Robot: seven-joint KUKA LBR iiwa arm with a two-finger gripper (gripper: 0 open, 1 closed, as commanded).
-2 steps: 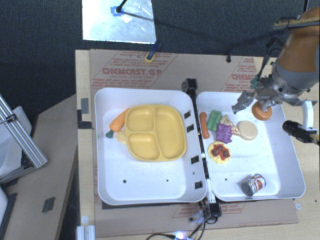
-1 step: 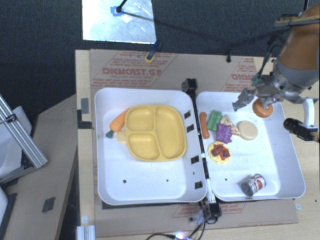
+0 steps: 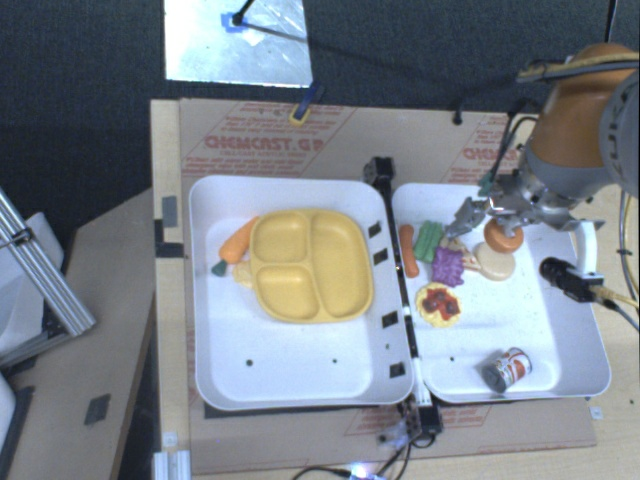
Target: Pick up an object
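The grey arm with its orange band (image 3: 590, 93) reaches in over the right bin (image 3: 570, 363), and its gripper (image 3: 478, 211) hangs low over that bin's far half, just above the cluster of toy food there. Whether the fingers are open or closed cannot be told from this slanted view, and nothing can be seen between them. Taking the purple grape bunch (image 3: 449, 265) as the landmark: the gripper is just beyond it toward the far rim; a green toy vegetable (image 3: 429, 240) lies just beside it on the far-left side; an orange-red hot dog sausage (image 3: 409, 250) lies further left of it, along the bin's left wall; a small round pizza (image 3: 439, 304) sits just in front of it, toward the near rim; a cream-coloured flat piece (image 3: 495, 263) lies touching or nearly touching its right side, with an orange round toy (image 3: 503, 236) beyond that, close under the arm's wrist. A small tin can (image 3: 507, 368) lies on its side well in front and to the right of the grapes. Far to the left of the grapes, in the left bin (image 3: 215, 368), rests a yellow divided plate (image 3: 305, 265), with a toy carrot (image 3: 237, 240) at its far-left edge. Both bins stand on the worktop (image 3: 330, 128).
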